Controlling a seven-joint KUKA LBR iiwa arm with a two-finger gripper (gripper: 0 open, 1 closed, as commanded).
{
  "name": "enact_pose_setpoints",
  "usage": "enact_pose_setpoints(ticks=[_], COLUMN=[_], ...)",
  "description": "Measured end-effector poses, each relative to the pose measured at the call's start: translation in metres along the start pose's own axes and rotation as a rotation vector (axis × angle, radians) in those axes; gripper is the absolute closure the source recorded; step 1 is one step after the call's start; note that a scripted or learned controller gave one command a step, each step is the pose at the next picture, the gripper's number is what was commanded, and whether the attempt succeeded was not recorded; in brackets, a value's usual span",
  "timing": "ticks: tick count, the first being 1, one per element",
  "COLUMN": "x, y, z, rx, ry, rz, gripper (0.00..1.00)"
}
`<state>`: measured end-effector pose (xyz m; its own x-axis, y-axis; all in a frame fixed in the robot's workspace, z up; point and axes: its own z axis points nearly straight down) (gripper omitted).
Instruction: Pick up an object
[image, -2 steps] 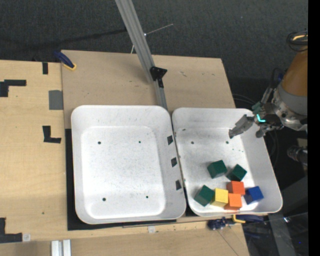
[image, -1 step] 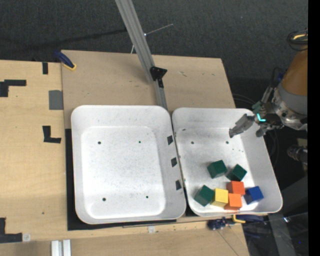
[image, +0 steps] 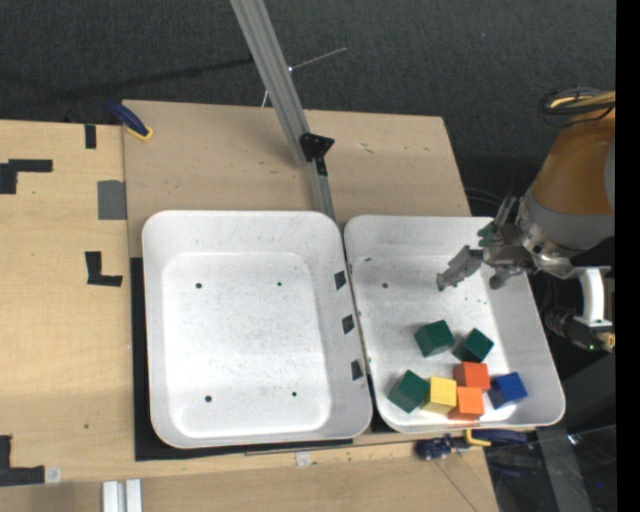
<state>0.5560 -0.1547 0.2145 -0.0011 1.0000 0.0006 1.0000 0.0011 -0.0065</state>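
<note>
The right bin (image: 400, 250) holds several small blocks near its front. A green block (image: 433, 337) and a dark green block (image: 476, 345) lie furthest back. In front of them cluster an orange block (image: 472, 376), a blue block (image: 508, 388), a yellow block (image: 442, 390), another green block (image: 408, 390) and a second orange block (image: 468, 403). My gripper (image: 470, 280) hangs over the back right part of this bin, behind the blocks. Its fingers are spread open with nothing between them.
The left bin (image: 240, 225) sits beside the right one, sharing a raised rim in the middle. A slanted metal pole (image: 285, 90) crosses the bench behind the bins. The grey arm with its orange band (image: 575, 185) enters from the right.
</note>
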Motion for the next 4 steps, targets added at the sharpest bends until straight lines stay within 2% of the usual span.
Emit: enact_pose_setpoints(ticks=[1,2,3,4], x=[-0.003,0.000,0.000,0.007], y=[-0.008,-0.008,-0.006,-0.013], z=[0.048,0.113,0.099,0.044], rx=[0.000,0.002,-0.003,-0.010], ry=[0.000,0.001,0.000,-0.001], rz=[0.001,0.000,-0.001,0.000], gripper=[0.00,0.00,1.00,1.00])
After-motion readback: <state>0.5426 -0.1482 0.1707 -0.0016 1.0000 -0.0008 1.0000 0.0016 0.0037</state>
